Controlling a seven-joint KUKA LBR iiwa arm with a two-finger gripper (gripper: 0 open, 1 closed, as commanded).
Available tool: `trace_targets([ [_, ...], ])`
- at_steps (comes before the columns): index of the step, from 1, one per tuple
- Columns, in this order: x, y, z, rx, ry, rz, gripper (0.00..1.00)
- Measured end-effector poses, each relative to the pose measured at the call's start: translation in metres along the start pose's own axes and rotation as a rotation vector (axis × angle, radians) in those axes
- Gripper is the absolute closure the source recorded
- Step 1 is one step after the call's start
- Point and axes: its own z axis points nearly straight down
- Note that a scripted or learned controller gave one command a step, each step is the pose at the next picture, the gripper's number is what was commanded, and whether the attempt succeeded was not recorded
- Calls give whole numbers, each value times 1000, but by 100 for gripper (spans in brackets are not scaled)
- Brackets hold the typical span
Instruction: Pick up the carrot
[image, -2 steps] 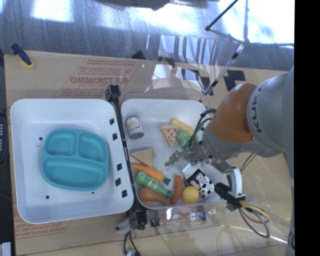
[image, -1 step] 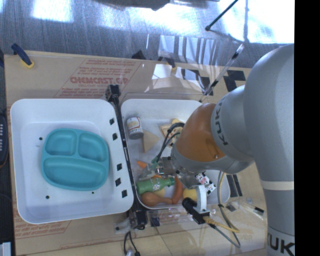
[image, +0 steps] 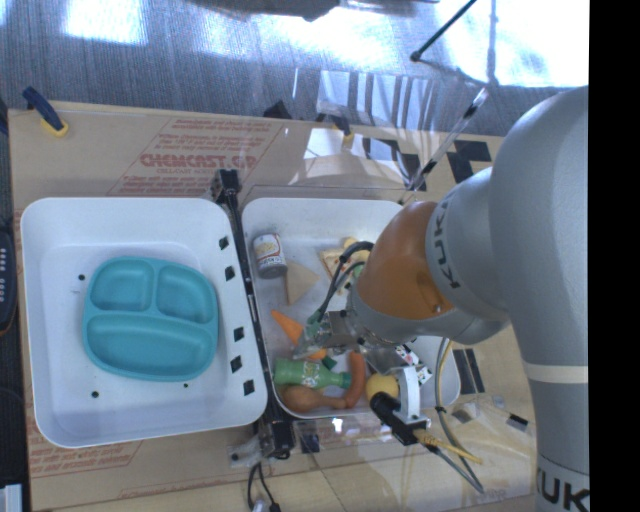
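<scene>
arm: grey KUKA arm (image: 520, 230) reaches in from the right, orange band (image: 400, 265) over the right bin, wrist bent down toward the bin's near half

gripper: gripper (image: 335, 338) sits low among the items in the right bin. Fingers hidden by the wrist and clutter, can't tell if apart or together, nothing visibly between them

carrot: carrot (image: 288, 324) lies on the bin floor in the right bin, left-centre, near the bin's left wall. Small orange wedge, tip pointing up-left. Just left of the gripper; touching or not, can't tell

right bin: white bin (image: 300, 215), cluttered

can: small can (image: 268, 254) at upper left of the right bin, well clear of the gripper, above the carrot

wedge: tan wedge-shaped piece (image: 300, 283) just right of the can, between can and arm

bottle: green bottle (image: 310, 373) lying on its side near the front wall, below the carrot

sausage: orange-brown curved piece (image: 325, 398) along the front of the bin, under the bottle, curling up at its right end

lemon: yellow round item (image: 380, 384) at the right of the sausage, partly under the arm

left bin: white bin (image: 40, 300), holds a teal divided plate (image: 150, 315) lying flat at centre, three compartments

bench: brown cardboard sheet (image: 150, 150) behind the bins with red print

cables: loose cables (image: 445, 440) trail off the wrist at the front right
</scene>
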Motion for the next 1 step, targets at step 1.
trace_targets([
  [1,62,25,-95,-13,2,-152,100],
])
